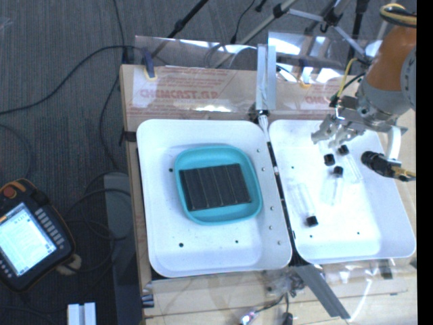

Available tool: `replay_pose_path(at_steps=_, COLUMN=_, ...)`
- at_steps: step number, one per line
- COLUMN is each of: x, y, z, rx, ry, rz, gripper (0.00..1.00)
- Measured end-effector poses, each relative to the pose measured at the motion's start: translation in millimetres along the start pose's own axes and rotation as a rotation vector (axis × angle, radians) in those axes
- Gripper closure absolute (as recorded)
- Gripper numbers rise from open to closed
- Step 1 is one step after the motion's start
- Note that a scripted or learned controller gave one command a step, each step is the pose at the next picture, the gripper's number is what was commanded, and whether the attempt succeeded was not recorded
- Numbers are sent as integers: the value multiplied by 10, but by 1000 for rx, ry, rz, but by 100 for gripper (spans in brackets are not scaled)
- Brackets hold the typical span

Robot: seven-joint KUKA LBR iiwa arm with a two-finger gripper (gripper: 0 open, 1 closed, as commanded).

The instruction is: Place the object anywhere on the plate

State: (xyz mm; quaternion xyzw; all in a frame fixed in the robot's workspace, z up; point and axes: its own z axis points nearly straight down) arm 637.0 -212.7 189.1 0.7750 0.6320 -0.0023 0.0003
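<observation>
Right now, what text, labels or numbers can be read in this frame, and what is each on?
Red print on the clear sheet behind the left bin: blurred, not readable.
Red print behind the right bin: cut off and blurred, not readable.
Screen of the handheld pendant: too small to read.
No text shows on the plate.

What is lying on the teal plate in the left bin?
A dark ribbed rectangular slab lies flat on the teal plate, covering most of its middle. The plate's rim shows all round it. Whatever is under the slab is covered.
</observation>
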Motion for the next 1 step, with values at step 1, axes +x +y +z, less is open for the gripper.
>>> replay_pose_path(at_steps=1, x=1, y=1, z=-2, rx=0, ry=0, rz=0, gripper=0)
